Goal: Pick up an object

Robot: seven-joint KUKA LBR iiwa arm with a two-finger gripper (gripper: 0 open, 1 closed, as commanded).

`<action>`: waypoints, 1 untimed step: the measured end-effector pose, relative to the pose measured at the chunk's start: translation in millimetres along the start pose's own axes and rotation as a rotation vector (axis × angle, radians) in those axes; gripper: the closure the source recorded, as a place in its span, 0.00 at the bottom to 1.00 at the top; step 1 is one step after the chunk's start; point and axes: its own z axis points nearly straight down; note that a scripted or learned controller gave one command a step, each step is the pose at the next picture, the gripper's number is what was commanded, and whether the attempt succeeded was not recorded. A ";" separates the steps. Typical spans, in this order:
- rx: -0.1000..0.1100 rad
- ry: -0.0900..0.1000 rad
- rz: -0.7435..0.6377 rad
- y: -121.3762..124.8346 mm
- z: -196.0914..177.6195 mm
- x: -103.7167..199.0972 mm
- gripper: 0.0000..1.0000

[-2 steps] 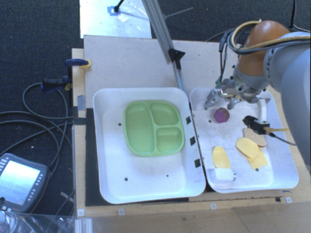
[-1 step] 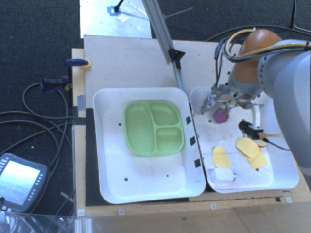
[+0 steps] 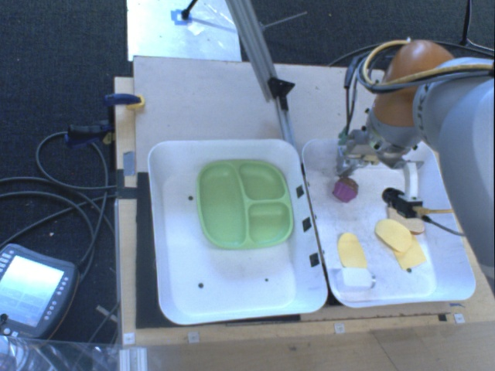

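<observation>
Readable text, labels, brands, numbers, signs: none that I can make out. The lit screen of the grey handheld control pendant at lower left is a pale blur to me, with no legible characters. The small black square tabs along the bins' shared rim carry no marks I can read.
</observation>
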 end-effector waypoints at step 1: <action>-0.003 -0.001 -0.004 11.3 -51.5 -3.8 1.00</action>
